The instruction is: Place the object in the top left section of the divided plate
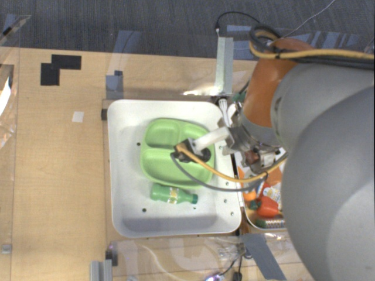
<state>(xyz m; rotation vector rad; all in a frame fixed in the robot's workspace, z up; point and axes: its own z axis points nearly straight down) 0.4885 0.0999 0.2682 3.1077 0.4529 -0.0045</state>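
A light green divided plate (pixel 165 151) lies in the middle of the left white bin (pixel 126 174). Its right-hand part is covered by robot hardware. A green bottle (pixel 171 195) lies on its side just below the plate, touching its lower edge. My gripper (pixel 253 158) hangs over the seam between the two bins, to the right of the plate. The bulky wrist hides most of it, and I see nothing that it holds.
The grey arm with its orange band covers most of the right bin. A red-orange object (pixel 268 206) and a small orange piece (pixel 252 195) show at that bin's lower left. A metal post (pixel 224 63) stands behind the bins.
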